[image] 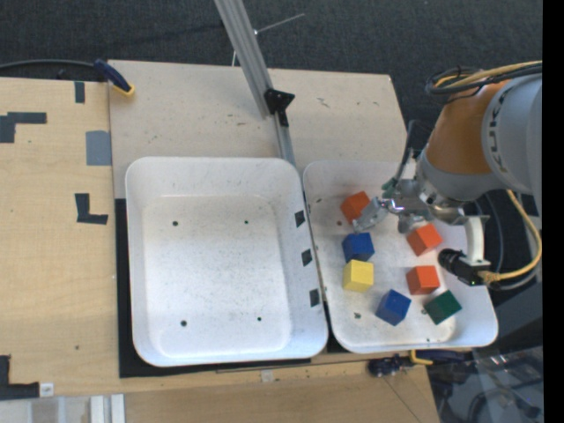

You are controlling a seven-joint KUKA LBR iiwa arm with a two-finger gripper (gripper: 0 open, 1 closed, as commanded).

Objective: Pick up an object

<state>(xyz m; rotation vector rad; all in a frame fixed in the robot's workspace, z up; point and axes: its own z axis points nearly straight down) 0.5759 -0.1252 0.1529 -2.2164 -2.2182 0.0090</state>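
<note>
White bins: two shallow bins side by side on a wooden bench [53,263]; left bin [145,192], right bin [480,329].
Arm: grey KUKA arm [502,139] with orange band, entering from the right, over the right bin's upper part.
Gripper: gripper [392,211] low over the right bin; fingers spread apart, nothing visible between them.
Orange cubes: one orange cube [355,205] just left of the gripper, near or touching a fingertip, contact cannot be determined; a second [425,239] just right of it; a third [423,278] lower down.
Blue cubes: one [358,246] below the gripper; another [394,306] near the bin's lower edge.
Yellow cube: yellow cube [359,275] touching the upper blue cube's underside.
Green cube: green cube [443,307] beside the third orange cube, lower right.
Pole: metal pole [251,47] slanting above the bins.
</note>
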